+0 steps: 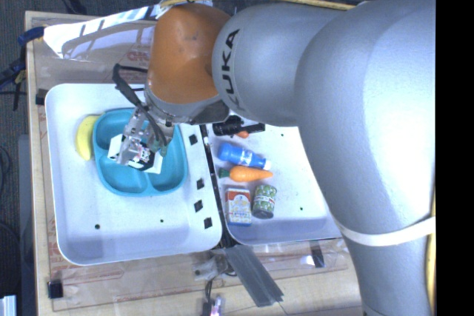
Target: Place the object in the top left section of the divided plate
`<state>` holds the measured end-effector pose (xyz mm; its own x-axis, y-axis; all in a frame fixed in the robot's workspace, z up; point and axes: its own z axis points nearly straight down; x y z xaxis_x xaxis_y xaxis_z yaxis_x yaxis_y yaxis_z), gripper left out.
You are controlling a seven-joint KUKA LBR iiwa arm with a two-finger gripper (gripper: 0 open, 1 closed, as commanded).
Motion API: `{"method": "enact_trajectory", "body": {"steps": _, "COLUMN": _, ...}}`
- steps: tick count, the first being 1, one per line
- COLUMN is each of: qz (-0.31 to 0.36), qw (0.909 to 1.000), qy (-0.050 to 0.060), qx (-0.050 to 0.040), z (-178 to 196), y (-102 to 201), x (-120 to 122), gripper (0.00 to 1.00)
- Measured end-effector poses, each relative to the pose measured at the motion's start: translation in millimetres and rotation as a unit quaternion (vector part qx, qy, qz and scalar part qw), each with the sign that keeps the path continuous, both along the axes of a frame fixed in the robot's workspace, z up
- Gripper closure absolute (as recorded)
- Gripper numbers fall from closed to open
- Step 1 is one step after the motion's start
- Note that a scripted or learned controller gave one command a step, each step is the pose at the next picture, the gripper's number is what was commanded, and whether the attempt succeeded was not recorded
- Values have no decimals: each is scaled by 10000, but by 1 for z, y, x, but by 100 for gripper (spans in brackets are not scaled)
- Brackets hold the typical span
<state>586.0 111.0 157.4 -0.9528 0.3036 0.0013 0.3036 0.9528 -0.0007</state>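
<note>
The divided plate [141, 172] is bright blue, with rounded corners and raised ridges splitting it into sections. It lies flat in the left white bin, toward that bin's upper middle, partly covered from above by the arm's wrist. Over its upper left part sits a small white object with dark markings [135, 152], directly under the wrist; its exact kind is too small to make out, and whether it rests on the plate or hangs just above it cannot be told.
</note>
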Motion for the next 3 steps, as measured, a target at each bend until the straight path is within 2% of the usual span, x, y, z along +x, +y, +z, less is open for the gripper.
{"method": "enact_trajectory", "body": {"steps": 1, "qz": -314, "qw": 9995, "qy": -15, "qx": 0, "z": 27, "y": 32, "x": 56, "gripper": 100}}
{"method": "enact_trajectory", "body": {"steps": 2, "qz": -2189, "qw": 9757, "qy": 7, "qx": -13, "z": 34, "y": -17, "x": 7, "gripper": 100}}
{"method": "enact_trajectory", "body": {"steps": 3, "qz": -1421, "qw": 9899, "qy": 16, "qx": -10, "z": 11, "y": 12, "x": 8, "gripper": 100}}
